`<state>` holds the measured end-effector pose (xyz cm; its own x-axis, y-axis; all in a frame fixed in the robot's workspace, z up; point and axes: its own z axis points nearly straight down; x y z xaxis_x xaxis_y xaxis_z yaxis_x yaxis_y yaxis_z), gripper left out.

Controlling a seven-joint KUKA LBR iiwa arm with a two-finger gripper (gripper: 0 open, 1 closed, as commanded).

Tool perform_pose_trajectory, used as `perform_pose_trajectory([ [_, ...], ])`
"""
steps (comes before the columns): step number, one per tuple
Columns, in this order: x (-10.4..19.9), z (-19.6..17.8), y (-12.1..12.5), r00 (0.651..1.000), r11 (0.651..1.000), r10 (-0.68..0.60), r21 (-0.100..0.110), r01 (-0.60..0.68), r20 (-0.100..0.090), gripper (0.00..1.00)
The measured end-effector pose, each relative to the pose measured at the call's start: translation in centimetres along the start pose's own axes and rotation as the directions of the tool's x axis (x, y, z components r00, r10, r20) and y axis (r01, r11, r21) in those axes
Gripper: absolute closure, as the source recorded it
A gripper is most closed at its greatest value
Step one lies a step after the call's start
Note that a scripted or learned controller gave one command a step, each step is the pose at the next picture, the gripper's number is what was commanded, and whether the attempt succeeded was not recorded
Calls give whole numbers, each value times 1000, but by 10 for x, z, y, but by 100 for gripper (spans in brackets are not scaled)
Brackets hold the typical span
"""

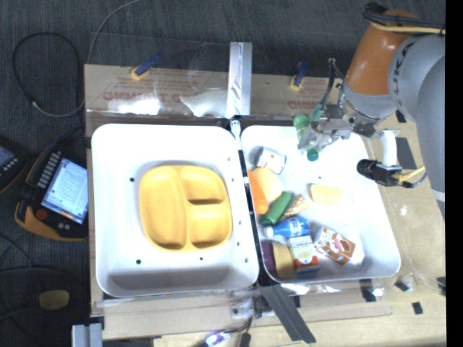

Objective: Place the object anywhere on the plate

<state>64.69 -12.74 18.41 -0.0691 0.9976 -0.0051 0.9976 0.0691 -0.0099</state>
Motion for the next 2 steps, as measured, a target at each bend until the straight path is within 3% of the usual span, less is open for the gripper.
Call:
perform_pose_trajectory([
  [1,73,2,-48,999,999,-54,-6,54,-6,100],
  [2,161,2,-60,997,997,75,-5,-75,-7,100],
])
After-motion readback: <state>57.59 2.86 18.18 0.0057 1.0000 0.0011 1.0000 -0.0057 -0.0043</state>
